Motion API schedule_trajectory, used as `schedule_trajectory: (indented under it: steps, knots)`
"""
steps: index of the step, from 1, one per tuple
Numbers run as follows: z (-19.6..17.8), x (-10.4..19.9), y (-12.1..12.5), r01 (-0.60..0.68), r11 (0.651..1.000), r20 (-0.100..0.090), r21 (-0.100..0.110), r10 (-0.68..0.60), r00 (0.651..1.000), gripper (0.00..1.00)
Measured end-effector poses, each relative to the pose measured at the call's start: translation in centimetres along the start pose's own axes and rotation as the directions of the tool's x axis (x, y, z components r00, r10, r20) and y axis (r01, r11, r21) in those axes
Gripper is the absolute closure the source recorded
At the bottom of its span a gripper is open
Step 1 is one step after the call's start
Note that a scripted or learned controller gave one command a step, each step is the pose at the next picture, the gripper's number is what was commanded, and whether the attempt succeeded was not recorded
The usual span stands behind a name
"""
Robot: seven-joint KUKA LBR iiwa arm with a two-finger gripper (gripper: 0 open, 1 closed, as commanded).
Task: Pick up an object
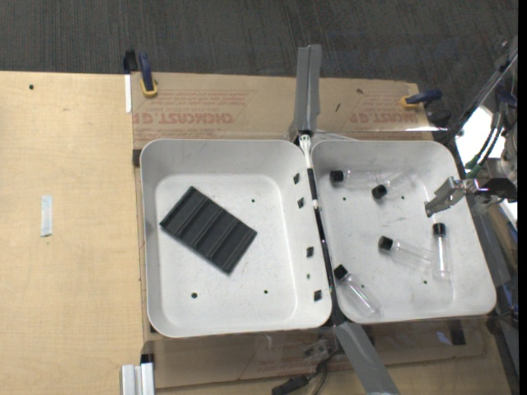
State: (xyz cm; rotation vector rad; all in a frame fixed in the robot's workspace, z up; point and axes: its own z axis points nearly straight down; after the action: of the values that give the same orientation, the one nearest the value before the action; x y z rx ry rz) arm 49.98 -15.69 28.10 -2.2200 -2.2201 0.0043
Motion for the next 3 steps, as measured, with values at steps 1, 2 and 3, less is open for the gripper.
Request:
schedule_trajectory:
  steps: [1, 2, 3]
  knots:
    - [15.7, -0.6, 2.8, 0.065, 0.998, -0.001, 0.0, -0.065, 0.998, 0.0]
    - [18.9, -1.7, 15.1, 0.117, 0.993, 0.001, -0.001, -0.117, 0.993, 0.0]
    - [17.9, -1.7, 15.1, 0.119, 0.993, 0.003, -0.003, -0.119, 0.993, 1.0]
